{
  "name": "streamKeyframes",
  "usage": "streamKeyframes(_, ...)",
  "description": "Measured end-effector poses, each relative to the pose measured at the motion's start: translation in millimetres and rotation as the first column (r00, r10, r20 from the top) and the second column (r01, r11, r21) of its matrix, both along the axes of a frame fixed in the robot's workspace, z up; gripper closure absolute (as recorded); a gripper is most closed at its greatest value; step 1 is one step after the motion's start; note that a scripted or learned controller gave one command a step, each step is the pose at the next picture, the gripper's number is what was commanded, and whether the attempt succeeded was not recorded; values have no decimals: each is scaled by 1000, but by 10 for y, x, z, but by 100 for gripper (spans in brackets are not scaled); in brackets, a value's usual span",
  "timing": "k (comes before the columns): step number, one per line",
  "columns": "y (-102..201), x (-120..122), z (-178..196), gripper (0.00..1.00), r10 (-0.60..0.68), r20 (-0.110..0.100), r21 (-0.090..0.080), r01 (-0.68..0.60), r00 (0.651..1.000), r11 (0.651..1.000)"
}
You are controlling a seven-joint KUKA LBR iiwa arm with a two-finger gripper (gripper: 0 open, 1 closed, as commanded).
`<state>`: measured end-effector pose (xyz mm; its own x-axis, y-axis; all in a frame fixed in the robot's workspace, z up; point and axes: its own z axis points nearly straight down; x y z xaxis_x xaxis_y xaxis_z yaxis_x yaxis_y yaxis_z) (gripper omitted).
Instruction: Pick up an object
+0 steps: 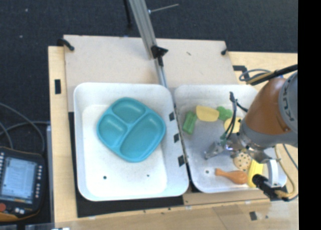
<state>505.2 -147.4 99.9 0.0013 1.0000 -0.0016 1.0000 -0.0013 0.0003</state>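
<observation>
Candidate objects all lie in the right bin (200, 93): a yellow piece (206, 113) and a green block (189, 122) toward the far-left part of it, a smaller green piece (224, 112) just right of the yellow one, an orange piece (231, 175) near the front rim, and a round speckled item (243, 161) just above it, partly under the arm. The gripper (216, 150) hangs low over the bare middle of the bin floor, between the yellow piece and the orange one, touching neither as far as can be made out. Its metal tips are small and blurred against the white floor; whether the pincer is wide or narrow cannot be told, and nothing is seen caught in it. Judgement: step in hand is the approach or descent, with no grasp made yet. The next move calls for shifting the tips over one item, probably the orange piece or the speckled one nearby, then closing and lifting. The left bin (85, 124) holds a blue divided plate (131, 129), well apart from the arm (266, 111).
</observation>
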Motion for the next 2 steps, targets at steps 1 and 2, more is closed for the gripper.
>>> streamKeyframes(1,-10,15,118,100,-3,5,0,3,1000,1000)
streamKeyframes(2,61,-18,671,100,5,7,0,-5,1000,1000)
